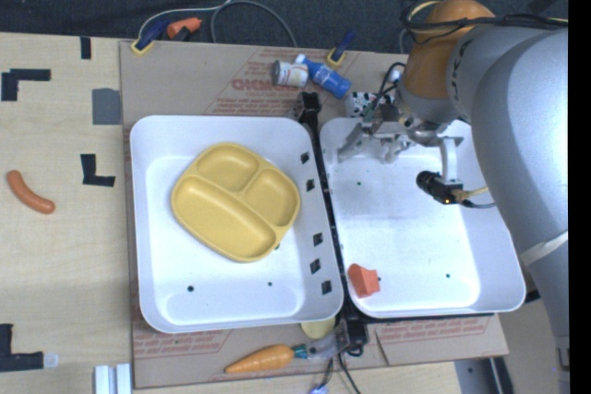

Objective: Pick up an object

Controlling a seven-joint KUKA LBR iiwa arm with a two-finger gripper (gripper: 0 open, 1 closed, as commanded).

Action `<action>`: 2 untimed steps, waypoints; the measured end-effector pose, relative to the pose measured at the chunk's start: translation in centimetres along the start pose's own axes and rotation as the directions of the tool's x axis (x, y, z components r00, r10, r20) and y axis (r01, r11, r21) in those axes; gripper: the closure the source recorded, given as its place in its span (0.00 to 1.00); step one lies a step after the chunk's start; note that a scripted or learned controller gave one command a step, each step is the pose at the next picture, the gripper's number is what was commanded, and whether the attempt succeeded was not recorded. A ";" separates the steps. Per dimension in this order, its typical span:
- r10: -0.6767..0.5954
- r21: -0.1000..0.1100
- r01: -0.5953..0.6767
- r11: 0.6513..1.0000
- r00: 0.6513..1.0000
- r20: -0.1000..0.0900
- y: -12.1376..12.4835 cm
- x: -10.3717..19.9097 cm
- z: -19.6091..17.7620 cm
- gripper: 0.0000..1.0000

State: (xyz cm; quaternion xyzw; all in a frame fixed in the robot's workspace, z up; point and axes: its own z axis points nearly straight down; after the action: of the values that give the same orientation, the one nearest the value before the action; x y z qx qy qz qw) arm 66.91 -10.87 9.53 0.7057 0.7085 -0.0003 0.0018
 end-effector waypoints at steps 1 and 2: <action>0.003 0.000 -0.003 1.000 1.000 -0.002 0.0 -3.9 1.0 0.00; 0.003 0.004 -0.003 1.000 1.000 -0.001 -4.6 1.3 0.8 0.00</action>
State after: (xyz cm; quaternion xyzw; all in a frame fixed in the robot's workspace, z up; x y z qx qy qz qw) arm 62.26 -9.64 8.75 0.7068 0.7074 -0.0012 -0.0002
